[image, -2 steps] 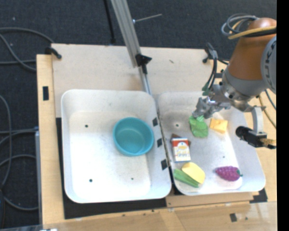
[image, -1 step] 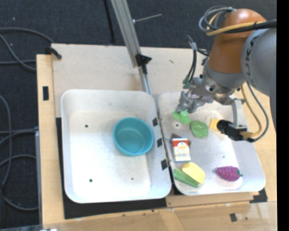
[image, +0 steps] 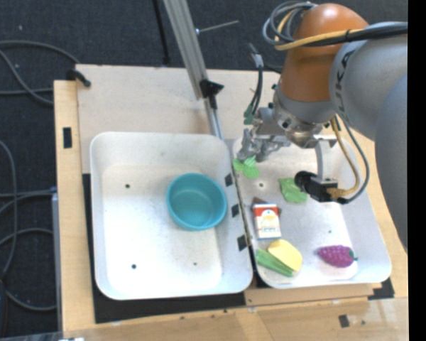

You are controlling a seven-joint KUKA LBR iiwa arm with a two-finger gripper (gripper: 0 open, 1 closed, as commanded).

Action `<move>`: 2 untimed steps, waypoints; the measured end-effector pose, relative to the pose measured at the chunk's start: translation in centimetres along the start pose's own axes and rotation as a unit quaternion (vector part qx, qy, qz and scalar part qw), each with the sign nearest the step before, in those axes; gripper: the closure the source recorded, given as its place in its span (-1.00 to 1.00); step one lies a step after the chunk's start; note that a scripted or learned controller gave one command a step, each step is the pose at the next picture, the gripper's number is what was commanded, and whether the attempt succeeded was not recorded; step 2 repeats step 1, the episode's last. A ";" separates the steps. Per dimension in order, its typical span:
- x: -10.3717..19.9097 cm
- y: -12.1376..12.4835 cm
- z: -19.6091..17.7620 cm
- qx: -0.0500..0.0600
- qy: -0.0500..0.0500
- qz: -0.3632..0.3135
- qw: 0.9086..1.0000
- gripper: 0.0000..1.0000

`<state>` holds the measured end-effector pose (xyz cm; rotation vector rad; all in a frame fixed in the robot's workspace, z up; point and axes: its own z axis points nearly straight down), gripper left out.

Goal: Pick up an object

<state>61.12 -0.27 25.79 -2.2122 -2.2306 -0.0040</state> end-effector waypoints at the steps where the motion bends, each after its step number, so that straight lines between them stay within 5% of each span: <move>1: 5.0 0.8 1.6 0.001 -0.001 0.001 1.000 1.00; 2: 5.0 0.8 1.6 0.001 -0.001 0.001 1.000 1.00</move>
